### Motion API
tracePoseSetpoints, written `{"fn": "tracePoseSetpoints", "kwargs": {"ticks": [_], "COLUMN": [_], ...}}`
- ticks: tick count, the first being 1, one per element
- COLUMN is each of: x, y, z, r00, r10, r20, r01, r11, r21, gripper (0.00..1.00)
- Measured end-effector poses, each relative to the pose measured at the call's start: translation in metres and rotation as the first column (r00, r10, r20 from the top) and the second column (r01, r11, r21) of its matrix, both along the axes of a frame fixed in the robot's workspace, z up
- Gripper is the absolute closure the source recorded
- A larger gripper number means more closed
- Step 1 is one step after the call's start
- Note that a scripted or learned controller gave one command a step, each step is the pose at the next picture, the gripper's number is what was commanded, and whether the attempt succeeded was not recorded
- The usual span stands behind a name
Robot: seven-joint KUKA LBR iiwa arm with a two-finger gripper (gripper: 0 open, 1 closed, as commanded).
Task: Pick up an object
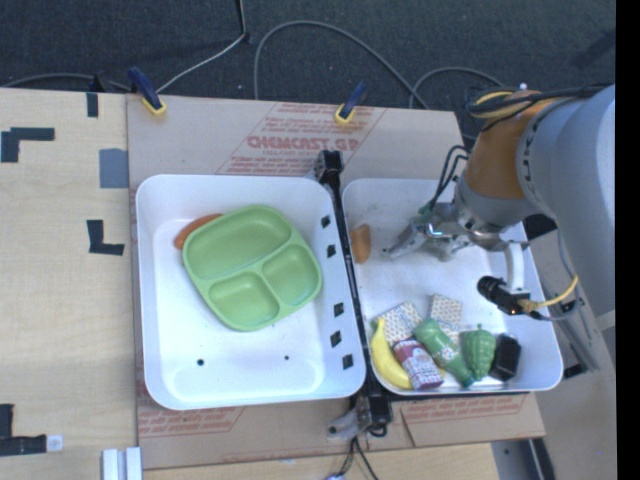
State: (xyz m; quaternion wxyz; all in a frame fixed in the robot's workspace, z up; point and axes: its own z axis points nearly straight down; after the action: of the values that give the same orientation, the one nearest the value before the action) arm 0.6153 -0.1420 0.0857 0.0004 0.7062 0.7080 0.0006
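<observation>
- The arm (545,168), grey with its orange band, reaches in from the right and hangs over the upper part of the right bin (400,200).
- Its pincer (408,242) points left, low over the bin floor, fingers spread apart with nothing between them.
- Just left of the fingertips, close to the bin's left wall, lies a small orange-brown piece (360,242), apart from the pincer.
- Down at the near end of the right bin there's a huddle: a yellow banana (386,356) along the left wall, a red and white packet (419,364) beside it, two checkered squares (400,321) just above, a green bottle (440,348), a green pepper (479,350), and a black block (506,357) at the far right.
- Over in the left bin (160,298), a green divided plate (252,266) sits tilted, with an orange thing (191,230) peeking from under its upper-left edge.
- Both bins rest on a cardboard sheet (290,140) on the counter (60,268).
</observation>
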Motion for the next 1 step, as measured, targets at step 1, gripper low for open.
{"fn": "tracePoseSetpoints", "kwargs": {"ticks": [1], "x": [0.0054], "y": [-0.0264], "z": [0.115], "r00": [1.0], "r10": [-0.002], "r20": [-0.002], "r01": [0.002], "r11": [1.0], "r21": [-0.002], "gripper": [0.0]}}
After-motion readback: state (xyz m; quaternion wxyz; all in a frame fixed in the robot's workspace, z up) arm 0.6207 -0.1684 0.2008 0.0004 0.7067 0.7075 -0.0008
